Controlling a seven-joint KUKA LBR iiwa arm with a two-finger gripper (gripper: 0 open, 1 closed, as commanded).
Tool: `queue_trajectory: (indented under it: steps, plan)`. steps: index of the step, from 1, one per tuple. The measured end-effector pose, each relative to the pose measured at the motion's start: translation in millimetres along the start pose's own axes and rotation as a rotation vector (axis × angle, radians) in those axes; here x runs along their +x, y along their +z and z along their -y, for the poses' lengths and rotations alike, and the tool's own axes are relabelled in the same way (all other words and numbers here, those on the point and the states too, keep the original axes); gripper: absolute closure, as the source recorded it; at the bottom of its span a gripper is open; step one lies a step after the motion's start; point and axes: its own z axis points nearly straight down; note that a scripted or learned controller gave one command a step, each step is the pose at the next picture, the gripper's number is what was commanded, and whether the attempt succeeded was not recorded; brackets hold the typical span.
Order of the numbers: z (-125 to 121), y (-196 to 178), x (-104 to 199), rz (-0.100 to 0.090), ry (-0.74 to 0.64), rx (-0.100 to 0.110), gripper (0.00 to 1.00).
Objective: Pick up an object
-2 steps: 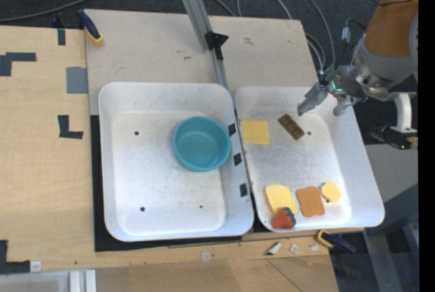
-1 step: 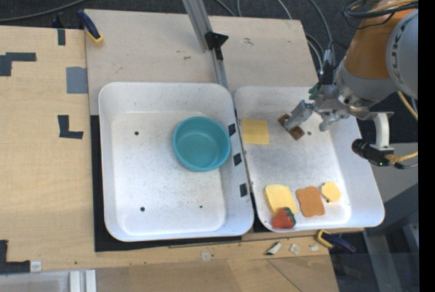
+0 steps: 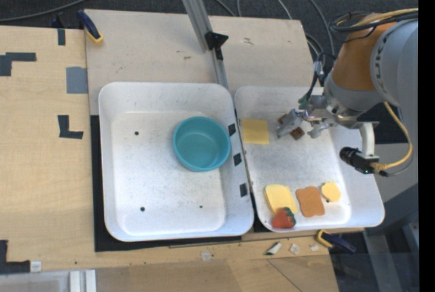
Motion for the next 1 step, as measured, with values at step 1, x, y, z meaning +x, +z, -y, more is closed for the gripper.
queue_trajectory:
  steps: [1]
  plan:
    - [-0.7,48.4,0.6,0.002,0.0,-0.007,0.0]
